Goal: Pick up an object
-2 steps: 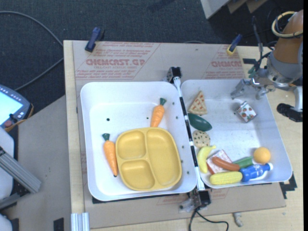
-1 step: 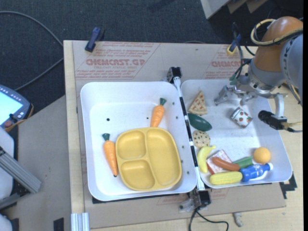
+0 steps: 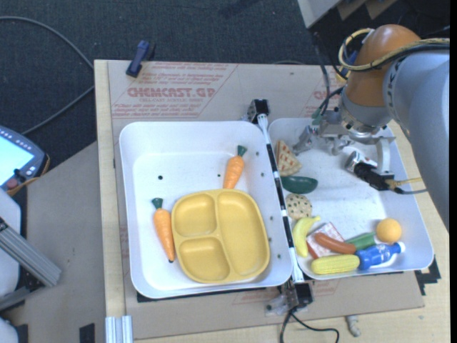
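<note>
My gripper (image 3: 348,147) hangs over the far part of the right bin (image 3: 414,213), below the orange band of the arm. It is above bare bin floor, right of a pizza slice (image 3: 288,158) and a dark green scoop (image 3: 300,184). Nothing shows between its parts. Nearer the front of that bin lie a cookie (image 3: 298,206), a banana (image 3: 305,231), a sausage (image 3: 334,244), a corn cob (image 3: 332,264), a blue bottle (image 3: 378,254) and an orange (image 3: 389,229).
The left bin (image 3: 139,191) holds a yellow divided plate (image 3: 216,235) and two carrots (image 3: 163,231) (image 3: 233,170). A blue clip (image 3: 138,58) lies on the cardboard behind the bins. Cables run off the gripper toward the right bin wall.
</note>
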`<state>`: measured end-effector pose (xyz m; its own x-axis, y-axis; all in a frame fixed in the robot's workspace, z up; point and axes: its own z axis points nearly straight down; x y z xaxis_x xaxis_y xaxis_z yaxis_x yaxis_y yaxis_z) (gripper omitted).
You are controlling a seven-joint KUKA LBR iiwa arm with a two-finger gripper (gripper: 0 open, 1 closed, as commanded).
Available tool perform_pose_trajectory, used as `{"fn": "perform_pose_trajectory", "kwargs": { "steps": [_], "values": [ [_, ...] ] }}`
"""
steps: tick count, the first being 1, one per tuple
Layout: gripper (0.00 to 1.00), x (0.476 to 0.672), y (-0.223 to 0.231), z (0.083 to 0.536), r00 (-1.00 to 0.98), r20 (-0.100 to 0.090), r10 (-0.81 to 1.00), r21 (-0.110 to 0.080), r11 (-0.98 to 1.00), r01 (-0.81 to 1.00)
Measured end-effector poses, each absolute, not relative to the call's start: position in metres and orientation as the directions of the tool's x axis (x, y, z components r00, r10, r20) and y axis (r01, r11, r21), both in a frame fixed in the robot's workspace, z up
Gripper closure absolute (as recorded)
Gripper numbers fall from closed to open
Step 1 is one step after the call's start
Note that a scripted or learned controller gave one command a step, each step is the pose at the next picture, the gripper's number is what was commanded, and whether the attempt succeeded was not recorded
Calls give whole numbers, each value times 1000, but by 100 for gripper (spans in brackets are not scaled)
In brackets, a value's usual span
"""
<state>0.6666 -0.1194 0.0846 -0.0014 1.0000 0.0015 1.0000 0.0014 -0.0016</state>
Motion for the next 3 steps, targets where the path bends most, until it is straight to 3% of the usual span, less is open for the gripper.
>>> {"fn": "perform_pose_trajectory", "kwargs": {
  "steps": [1, 2, 3],
  "values": [
    [0, 667, -157, 141, 0, -2, 1000, 4, 0, 1000],
    [0, 667, -200, 131, 1, -2, 1000, 3, -1, 1000],
    [0, 655, -204, 120, 0, 0, 1000, -1, 0, 1000]
  ]
}}
